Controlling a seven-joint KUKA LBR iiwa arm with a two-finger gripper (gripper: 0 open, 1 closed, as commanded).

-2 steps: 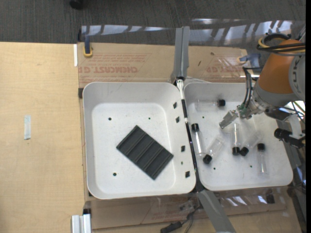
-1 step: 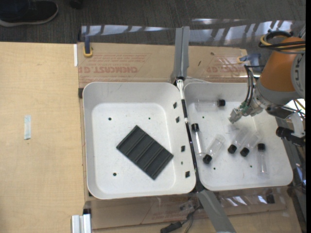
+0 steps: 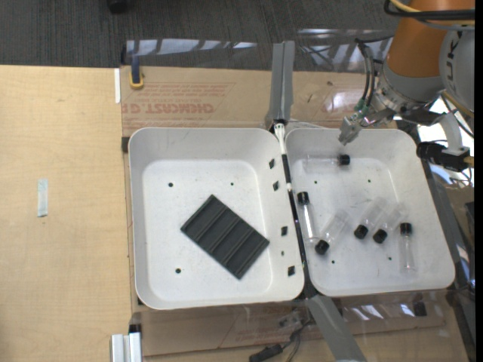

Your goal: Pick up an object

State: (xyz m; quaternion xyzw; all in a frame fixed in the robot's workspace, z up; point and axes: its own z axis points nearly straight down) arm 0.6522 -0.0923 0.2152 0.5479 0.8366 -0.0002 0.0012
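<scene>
Setting: a light wooden tabletop [image 3: 60, 262] with dark carpet beyond its far edge; a brown cardboard sheet with red printing [image 3: 189, 100] lies beneath two shallow white plastic bins set side by side, touching along a central seam.

Arm: we note the grey arm with its orange band [image 3: 423, 32] entering at the upper right. Its end effector [image 3: 351, 130] hangs above the far rim of the right-hand white bin [image 3: 438, 270], near that bin's far left corner. We cannot tell how far it is spread, and we see nothing between its tips.

Left-hand white bin [image 3: 143, 225]: one item, a dark grey ribbed rectangular plastic panel [image 3: 225, 236], lying flat and turned diagonally near the bin's middle, apart from all walls.

Right-hand bin: we count several clear plastic vials with black caps, all lying on the floor of the bin.
- One small vial [image 3: 341, 159] near the far wall, just below the end effector and apart from it.
- One long vial [image 3: 306, 216] lying along the left wall, cap toward the far side.
- One vial [image 3: 329, 236] just right of that, cap toward the near side.
- Two vials [image 3: 373, 225] close together near the centre.
- One vial [image 3: 407, 246] toward the right wall, cap at its far end.

Also on the tabletop: a small pale strip [image 3: 42, 198] at far left.
</scene>
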